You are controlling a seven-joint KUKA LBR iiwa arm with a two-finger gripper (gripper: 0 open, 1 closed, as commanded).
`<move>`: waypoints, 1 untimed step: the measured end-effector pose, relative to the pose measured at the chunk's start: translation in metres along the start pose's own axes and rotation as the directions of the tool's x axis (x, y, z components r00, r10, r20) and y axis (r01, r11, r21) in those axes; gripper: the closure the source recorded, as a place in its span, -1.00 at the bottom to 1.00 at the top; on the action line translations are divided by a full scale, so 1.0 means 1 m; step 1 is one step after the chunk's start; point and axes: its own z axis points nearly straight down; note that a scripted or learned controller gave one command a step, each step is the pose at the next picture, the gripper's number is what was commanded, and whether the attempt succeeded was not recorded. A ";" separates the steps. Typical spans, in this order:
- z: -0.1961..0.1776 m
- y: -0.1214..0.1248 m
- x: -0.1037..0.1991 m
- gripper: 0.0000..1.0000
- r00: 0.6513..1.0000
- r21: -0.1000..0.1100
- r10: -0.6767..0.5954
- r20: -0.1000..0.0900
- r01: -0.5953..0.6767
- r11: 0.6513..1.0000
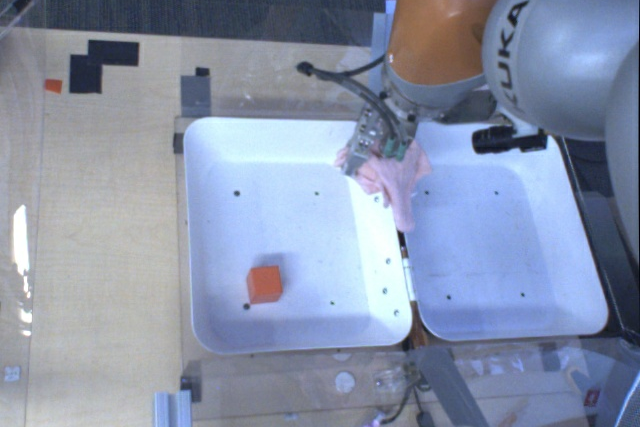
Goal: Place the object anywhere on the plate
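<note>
My gripper (377, 143) hangs over the top of the seam between the two bins, below the orange wrist band. It is shut on a crumpled pink cloth (396, 179), which droops from the fingers down over the left bin's right rim. An orange block (265, 284) lies on the floor of the left bin (200, 215), toward its lower left, well away from the gripper.
The right bin (520, 225) lies under the arm's big grey body (570, 35). A black cable (335, 80) loops out left of the wrist. Black and orange markers (95, 65) sit on the wooden bench at far left.
</note>
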 end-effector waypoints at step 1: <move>0.005 0.027 0.001 1.00 0.926 -0.002 -0.379 0.001 0.379 0.926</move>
